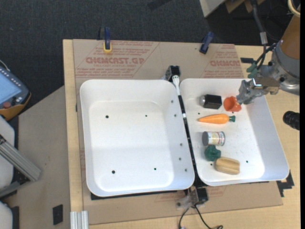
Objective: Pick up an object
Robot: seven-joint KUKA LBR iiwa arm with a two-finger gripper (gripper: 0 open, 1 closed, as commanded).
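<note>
Two shallow white bins fill the middle of the frame: the left bin (128, 137) holds nothing, while the right bin (267, 142) carries five things, from the orange toy carrot (215, 119) and the tan wooden block (227, 165) down to the black cylinder (211, 100), the small silver jar (213, 138) and the dark green piece (212, 152). At upper right the gripper (244, 95) hangs low, touching or just above a small red-orange object (231, 104). Whether its fingers are parted or closed I cannot tell, so I judge the pick not yet done: nothing is seen lifted.
</note>
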